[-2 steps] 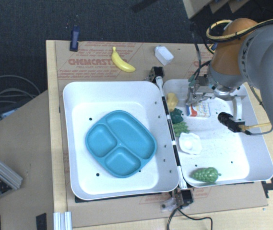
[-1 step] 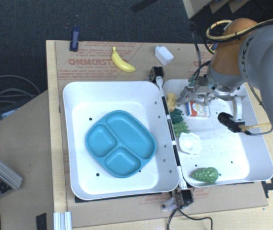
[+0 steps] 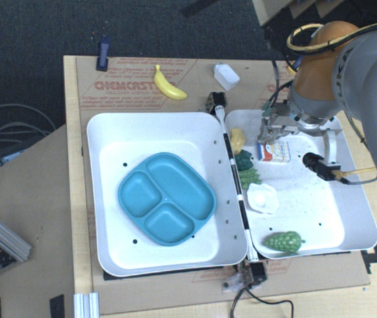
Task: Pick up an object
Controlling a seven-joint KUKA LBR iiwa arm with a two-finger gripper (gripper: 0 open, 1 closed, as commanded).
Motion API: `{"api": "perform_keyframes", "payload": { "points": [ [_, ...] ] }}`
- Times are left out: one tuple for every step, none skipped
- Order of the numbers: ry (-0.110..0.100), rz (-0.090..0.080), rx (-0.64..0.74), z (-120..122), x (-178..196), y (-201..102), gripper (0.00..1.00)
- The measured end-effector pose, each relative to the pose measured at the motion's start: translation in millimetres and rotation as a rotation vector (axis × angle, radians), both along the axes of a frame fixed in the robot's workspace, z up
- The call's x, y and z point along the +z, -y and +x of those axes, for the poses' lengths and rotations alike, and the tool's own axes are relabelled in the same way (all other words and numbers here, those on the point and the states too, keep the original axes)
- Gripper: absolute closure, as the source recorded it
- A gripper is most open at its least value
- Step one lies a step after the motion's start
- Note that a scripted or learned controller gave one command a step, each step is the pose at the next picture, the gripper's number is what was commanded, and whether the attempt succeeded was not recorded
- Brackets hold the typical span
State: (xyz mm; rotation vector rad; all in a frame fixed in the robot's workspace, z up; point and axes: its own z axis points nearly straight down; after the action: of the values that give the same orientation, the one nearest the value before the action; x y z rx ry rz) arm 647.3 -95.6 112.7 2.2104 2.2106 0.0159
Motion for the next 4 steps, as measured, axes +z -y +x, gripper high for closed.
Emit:
{"api": "perform_keyframes", "payload": {
  "points": [
    [0.0,0.0,0.0,0,0,0,0.0],
    [-0.009,0.003,0.001,8,-23,16,0.0],
    [-0.001,-0.001,0.001,10,-11,17,1.0],
    [-0.002,-0.001,0.001,9,-11,17,0.0]
  ]
}}
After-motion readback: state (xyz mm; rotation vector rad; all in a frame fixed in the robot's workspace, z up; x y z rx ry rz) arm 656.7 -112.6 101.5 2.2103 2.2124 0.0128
